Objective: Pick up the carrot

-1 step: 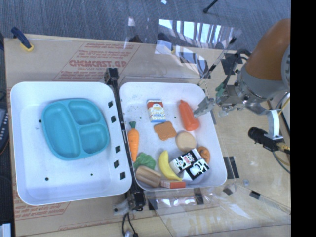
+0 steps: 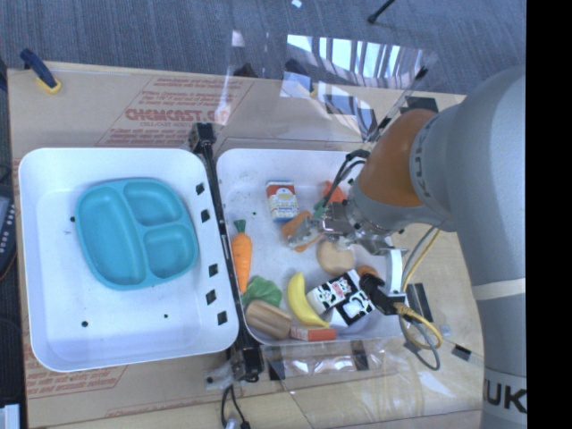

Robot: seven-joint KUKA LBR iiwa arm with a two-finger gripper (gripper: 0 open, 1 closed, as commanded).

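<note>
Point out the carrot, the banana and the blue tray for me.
carrot (image 2: pixel 241 256): camera view, middle of its orange body, by the right bin's left wall.
banana (image 2: pixel 301 300): camera view, middle of its yellow curve.
blue tray (image 2: pixel 105 232): camera view, floor of its large left compartment, in the left bin.

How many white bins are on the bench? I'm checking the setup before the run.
2. The left bin holds a blue divided plate; the right bin holds the carrot and other toy food.
</note>
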